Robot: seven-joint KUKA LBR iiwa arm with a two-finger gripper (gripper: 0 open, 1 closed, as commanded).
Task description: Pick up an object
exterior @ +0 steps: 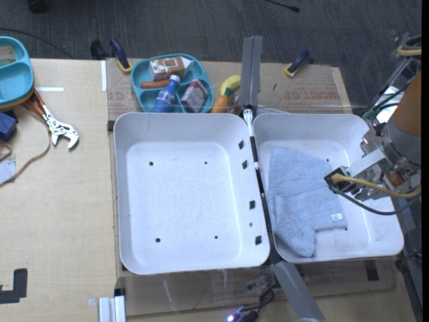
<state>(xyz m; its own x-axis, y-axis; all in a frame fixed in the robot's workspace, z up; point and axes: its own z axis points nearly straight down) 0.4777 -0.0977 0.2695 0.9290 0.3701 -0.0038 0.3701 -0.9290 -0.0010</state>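
You have two white bins side by side on the worktop (60,213), the 9 o'clock bin (124,180) and the 3 o'clock bin (379,237). There is one thing to pick, a single folded blue-grey towel (298,193) lying flat in the 3 o'clock bin, toward that bin's 9 o'clock wall. Its long axis runs from 12 to 6 o'clock, with the narrower, rounded end pointing to 6. The one tool (362,190) hangs at the towel's 3 o'clock edge, and you cannot tell whether it is open or closed.
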